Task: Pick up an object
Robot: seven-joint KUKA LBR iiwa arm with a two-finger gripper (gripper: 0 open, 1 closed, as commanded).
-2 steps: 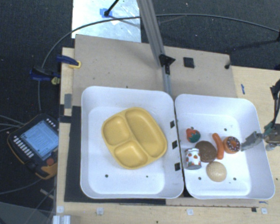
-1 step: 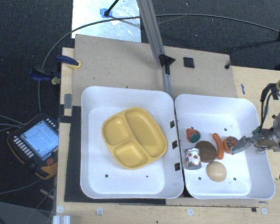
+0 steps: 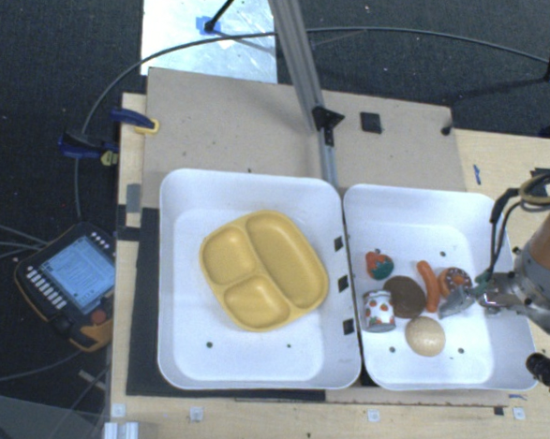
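Even, fairly bright overhead light with soft, faint shadows. The two white bins (image 3: 246, 362) wash out near pure white, and a glaring reflective patch (image 3: 213, 31) sits at eleven o'clock. Overall focus is slightly soft and grainy; the dark floor (image 3: 51, 58) loses detail.

Yellow tray (image 3: 263, 270); white bins (image 3: 181, 348); orange carrot (image 3: 428, 283).

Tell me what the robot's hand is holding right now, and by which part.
Cannot be told: the hand sits low in the right white bin beside the small round patterned object, nothing visibly gripped.
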